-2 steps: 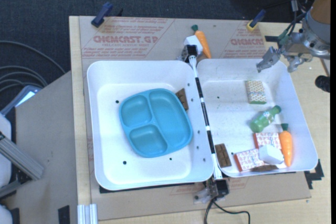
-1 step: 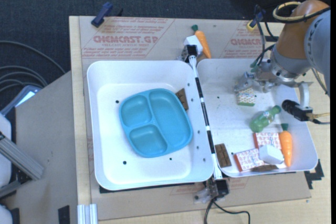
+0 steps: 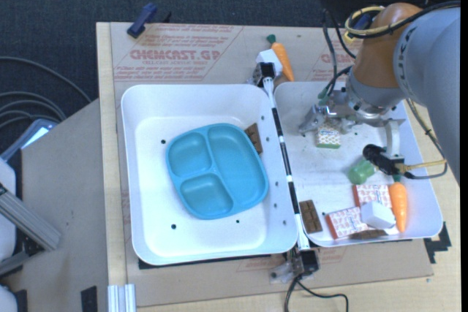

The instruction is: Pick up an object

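Left bin (image 3: 139,179): holds a blue divided plate (image 3: 216,169).
Worktop (image 3: 190,55): an orange carrot (image 3: 281,61) lies behind the bins.
Right bin (image 3: 424,219): small green-white packet (image 3: 328,139), green lump (image 3: 360,172), second carrot (image 3: 398,204), red-white packets (image 3: 351,221).
Claw (image 3: 327,118): just above the green-white packet, possibly touching; fingers spread, gripping nothing.

We see the pincer (image 3: 327,122) low in the right bin (image 3: 307,170), directly over a small patterned packet (image 3: 328,140) whose lower part shows just beneath it. Well to its left, in the left bin (image 3: 139,179), lies a blue divided plate (image 3: 216,170). Below and right of the pincer sit a green lump (image 3: 360,172) and a carrot (image 3: 398,204).
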Controlling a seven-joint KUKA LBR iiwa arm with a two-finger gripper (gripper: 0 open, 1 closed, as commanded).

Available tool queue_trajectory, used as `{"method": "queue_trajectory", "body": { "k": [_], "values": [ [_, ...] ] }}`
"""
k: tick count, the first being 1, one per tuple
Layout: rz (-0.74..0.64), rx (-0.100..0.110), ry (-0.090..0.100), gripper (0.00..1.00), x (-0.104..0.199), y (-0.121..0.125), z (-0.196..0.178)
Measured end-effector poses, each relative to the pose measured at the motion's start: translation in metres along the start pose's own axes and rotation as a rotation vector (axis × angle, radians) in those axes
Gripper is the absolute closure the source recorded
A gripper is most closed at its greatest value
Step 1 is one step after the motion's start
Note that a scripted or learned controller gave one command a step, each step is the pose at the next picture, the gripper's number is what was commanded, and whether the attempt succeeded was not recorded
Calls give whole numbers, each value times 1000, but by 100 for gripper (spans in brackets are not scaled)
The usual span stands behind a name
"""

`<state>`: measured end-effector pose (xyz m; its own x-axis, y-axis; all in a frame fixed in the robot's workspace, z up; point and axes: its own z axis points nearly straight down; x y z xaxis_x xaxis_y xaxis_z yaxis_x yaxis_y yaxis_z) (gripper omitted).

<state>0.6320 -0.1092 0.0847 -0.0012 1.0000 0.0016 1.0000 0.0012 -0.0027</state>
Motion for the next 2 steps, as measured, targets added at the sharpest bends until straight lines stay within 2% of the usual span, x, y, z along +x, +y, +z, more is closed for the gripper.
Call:
{"method": "queue_trajectory", "body": {
  "k": [1, 2],
  "values": [
    [0, 0, 0, 100, 0, 0, -10],
    [0, -4, -1, 100, 60, 0, -101]
  ]
}}
